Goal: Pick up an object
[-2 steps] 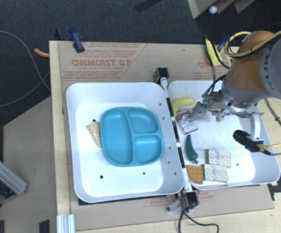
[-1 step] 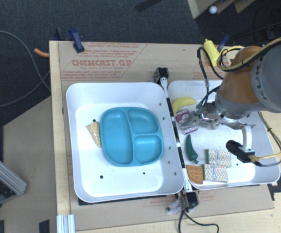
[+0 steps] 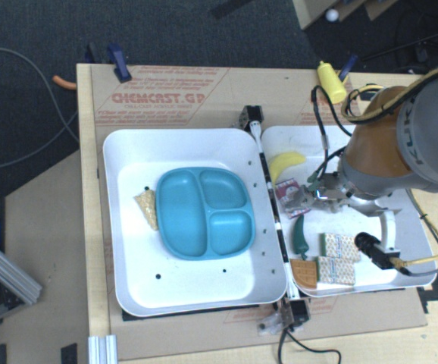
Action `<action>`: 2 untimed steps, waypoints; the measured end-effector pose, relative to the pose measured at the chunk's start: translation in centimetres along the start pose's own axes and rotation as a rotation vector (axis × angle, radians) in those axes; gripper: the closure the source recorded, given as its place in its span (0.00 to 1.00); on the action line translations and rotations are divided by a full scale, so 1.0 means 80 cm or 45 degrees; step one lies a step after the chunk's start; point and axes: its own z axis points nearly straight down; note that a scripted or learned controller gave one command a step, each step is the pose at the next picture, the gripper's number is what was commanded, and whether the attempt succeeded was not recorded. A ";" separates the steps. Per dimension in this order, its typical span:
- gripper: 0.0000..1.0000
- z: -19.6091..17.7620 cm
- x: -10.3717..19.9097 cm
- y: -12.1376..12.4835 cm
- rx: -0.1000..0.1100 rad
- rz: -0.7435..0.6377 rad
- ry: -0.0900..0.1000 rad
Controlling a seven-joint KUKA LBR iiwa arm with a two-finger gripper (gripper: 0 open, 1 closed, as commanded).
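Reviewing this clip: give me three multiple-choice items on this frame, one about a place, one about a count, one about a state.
1. Where is the blue divided plate?
A. left bin
B. right bin
C. on the bare bench

2. How many compartments does the plate have?
A. two
B. three
C. five

3. How does the yellow banana-shaped object lie?
A. inside the plate
B. in the right bin, apart from the plate
C. on the floor

Answers: 1 A, the plate sits within the left bin. 2 B, three hollows show. 3 B, it lies near the right bin's upper left corner.
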 end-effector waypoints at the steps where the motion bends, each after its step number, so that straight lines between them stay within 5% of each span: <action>1: 0.00 0.000 0.000 -0.008 0.000 0.000 0.000; 2: 0.00 0.001 -0.026 0.107 0.004 -0.002 0.000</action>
